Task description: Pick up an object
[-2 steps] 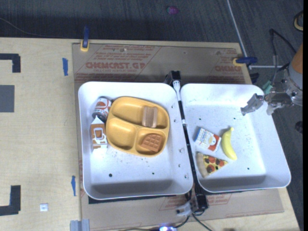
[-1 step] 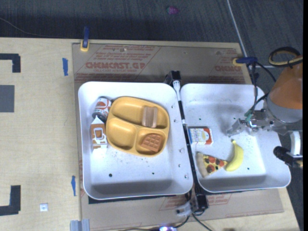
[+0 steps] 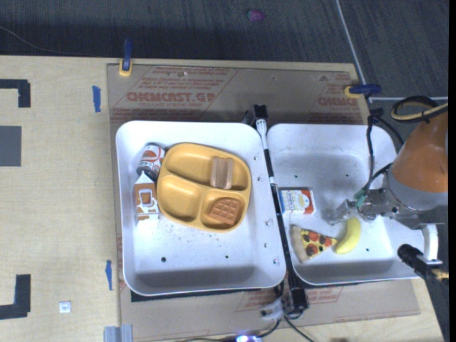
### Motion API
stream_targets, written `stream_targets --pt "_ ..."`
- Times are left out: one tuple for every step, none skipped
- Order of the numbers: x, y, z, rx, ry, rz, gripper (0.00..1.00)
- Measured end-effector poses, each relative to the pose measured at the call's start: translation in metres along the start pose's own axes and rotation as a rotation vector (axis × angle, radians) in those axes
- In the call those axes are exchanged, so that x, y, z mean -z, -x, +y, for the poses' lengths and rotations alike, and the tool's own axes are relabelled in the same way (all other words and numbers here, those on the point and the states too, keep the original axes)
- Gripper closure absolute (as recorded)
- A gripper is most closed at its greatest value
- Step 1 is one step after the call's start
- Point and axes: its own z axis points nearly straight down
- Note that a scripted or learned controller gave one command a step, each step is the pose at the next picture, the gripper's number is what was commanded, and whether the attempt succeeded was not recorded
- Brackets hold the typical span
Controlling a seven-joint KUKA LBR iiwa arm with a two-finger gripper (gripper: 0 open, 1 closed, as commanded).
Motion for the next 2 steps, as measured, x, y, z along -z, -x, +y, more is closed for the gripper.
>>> stream_targets --pt "0.011 0.004 0.001 -0.004 0.007 -0.01 1.0" --pt "0.089 -0.041 -0.003 0.002 -0.013 0.007 1.0"
